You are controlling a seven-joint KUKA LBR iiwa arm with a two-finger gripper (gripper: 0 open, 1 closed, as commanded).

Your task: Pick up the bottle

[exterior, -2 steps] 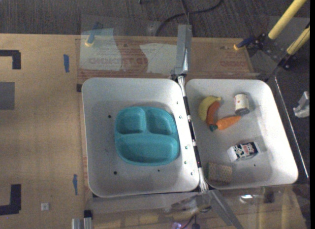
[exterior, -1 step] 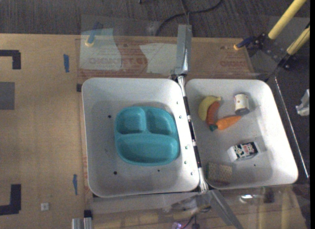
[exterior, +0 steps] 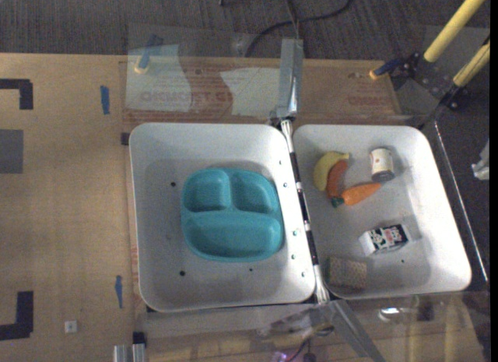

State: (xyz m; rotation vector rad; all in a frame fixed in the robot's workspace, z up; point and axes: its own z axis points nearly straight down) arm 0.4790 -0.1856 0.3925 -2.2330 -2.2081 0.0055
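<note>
A small white bottle (exterior: pixel 381 163) with a reddish-brown band stands at the back of the right bin (exterior: pixel 447 220). Just to its left lie a yellow banana (exterior: pixel 325 167) and an orange carrot (exterior: pixel 359 194), the carrot about a finger's width from the bottle's base. A white carton with black print (exterior: pixel 384 238) lies on its side nearer the front of the same bin.
A brown square pad (exterior: pixel 348 272) rests at the front left corner of the right bin. The left bin (exterior: pixel 152 197) holds a teal divided plate (exterior: pixel 231 213). A metal divider (exterior: pixel 299 205) separates the bins. Yellow poles and a clamp (exterior: pixel 436 49) stand at the back right.
</note>
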